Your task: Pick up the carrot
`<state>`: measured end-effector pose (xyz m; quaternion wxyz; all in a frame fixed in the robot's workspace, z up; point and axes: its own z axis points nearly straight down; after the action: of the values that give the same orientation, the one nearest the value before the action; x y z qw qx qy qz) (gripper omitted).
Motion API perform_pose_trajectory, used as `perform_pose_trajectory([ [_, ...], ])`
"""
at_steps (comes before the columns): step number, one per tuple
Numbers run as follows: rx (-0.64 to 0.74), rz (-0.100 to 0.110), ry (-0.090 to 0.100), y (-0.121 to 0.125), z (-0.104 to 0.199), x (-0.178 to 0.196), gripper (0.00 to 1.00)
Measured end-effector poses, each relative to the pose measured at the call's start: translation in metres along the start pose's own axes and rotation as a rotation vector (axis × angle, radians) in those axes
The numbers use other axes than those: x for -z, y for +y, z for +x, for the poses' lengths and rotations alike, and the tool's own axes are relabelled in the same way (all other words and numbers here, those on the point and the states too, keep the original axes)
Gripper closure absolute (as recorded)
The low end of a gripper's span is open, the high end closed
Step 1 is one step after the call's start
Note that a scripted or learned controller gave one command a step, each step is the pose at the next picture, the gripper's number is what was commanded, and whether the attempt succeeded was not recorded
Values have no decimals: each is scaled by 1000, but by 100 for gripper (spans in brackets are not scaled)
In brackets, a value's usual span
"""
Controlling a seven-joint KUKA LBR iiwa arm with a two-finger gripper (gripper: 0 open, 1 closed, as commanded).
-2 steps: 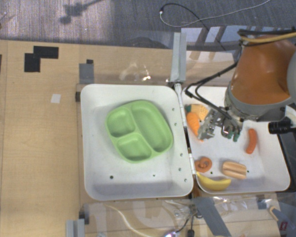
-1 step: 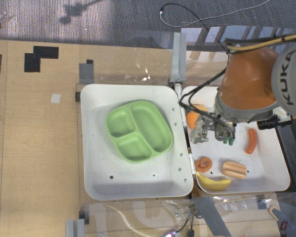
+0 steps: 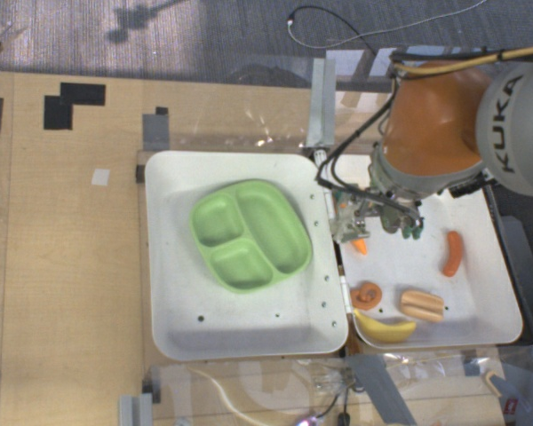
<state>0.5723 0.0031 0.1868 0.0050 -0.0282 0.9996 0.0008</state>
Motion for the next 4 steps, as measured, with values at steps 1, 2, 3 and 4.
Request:
perform_pose_trajectory([
  [1, -1, 0, 0, 0, 0, 0, 0],
  [2, 16, 1, 2, -43, 22, 0, 0],
  [3, 11, -1, -7, -42, 19, 12, 100],
  [4, 119, -1, 2, 18, -22, -1, 100],
])
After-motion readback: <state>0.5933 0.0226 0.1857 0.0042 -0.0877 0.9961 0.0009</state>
